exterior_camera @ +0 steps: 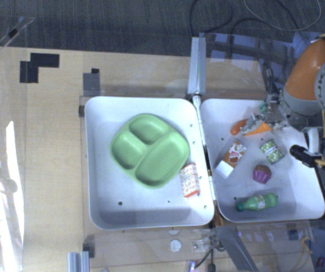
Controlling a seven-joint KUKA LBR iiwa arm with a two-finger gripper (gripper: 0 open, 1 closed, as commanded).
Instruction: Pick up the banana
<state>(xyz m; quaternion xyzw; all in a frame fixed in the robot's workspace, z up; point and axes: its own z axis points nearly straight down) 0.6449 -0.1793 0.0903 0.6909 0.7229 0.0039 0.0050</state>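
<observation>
My gripper (266, 116) hangs low over the back of the right bin (304, 205), coming in from the grey arm with the orange band (312, 67) at the right. Right under its tip and touching or nearly touching it lies an orange, carrot-like item (248, 128), tilted with its red end to the left. I cannot tell whether anything sits between the fingers.
The right bin also holds a small carton (233, 156), a green-and-white packet (271, 151), a purple cup-like item (262, 174) and a green bottle (257, 202) lying at the front. In the left bin (102, 208) are a green divided plate (150, 149) and a can (190, 180).
</observation>
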